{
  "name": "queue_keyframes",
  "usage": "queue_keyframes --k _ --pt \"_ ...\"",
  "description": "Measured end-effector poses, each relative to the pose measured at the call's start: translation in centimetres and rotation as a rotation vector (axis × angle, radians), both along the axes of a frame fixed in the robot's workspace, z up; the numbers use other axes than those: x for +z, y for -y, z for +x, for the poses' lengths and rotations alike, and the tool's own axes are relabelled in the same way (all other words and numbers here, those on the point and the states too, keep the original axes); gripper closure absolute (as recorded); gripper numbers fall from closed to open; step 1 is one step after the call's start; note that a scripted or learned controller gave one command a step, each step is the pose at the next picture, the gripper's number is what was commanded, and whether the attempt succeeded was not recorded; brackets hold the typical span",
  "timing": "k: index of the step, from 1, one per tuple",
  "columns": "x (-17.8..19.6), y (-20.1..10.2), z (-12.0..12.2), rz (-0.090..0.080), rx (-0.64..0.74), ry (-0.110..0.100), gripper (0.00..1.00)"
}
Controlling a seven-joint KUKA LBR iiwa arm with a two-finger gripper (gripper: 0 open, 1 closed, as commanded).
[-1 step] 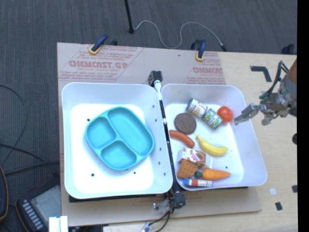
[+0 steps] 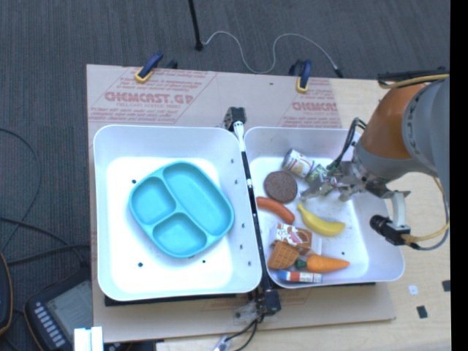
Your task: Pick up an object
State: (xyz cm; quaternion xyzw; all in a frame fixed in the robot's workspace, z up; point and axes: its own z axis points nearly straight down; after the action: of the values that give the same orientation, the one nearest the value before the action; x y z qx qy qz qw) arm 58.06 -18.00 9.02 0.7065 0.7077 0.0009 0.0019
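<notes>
1. Overhead, two shallow white bins sat side by side on a brown board: the left bin (image 2: 102, 218) and the right bin (image 2: 380, 258).
2. The left bin held a blue divided plate (image 2: 180, 208) with three compartments, lying near its middle.
3. The arm (image 2: 409, 134), grey with an orange band, reached into the right bin from the right side.
4. The gripper (image 2: 327, 185) hung low over the upper middle of the right bin, its metal fingers pointing left; whether they were spread or closed could not be told, and nothing could be seen between them.
5. A small can (image 2: 298, 162) lay tilted near the top of the right bin, just up and left of the gripper.
6. A round brown cookie (image 2: 281, 186) lay left of the gripper, near the can.
7. A sausage (image 2: 276, 209) lay slanted below the cookie, near the bin's left wall.
8. A yellow banana (image 2: 320, 221) lay just below the gripper, apart from it.
9. A small printed packet (image 2: 292, 235) lay below the sausage, with a woven brown basket (image 2: 284, 255) touching its lower edge.
10. A carrot (image 2: 326, 264) lay right of the basket, and a marker (image 2: 303, 276) lay along the bin's lower wall beneath it.
11. Two clamps held the board's far edge, a blue-and-yellow one on the left (image 2: 148, 67) and another on the right (image 2: 303, 77).
</notes>
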Motion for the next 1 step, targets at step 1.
queue_keyframes --k 1 --pt "1.04 0.1 0.03 -0.002 -0.001 0.001 1.0"
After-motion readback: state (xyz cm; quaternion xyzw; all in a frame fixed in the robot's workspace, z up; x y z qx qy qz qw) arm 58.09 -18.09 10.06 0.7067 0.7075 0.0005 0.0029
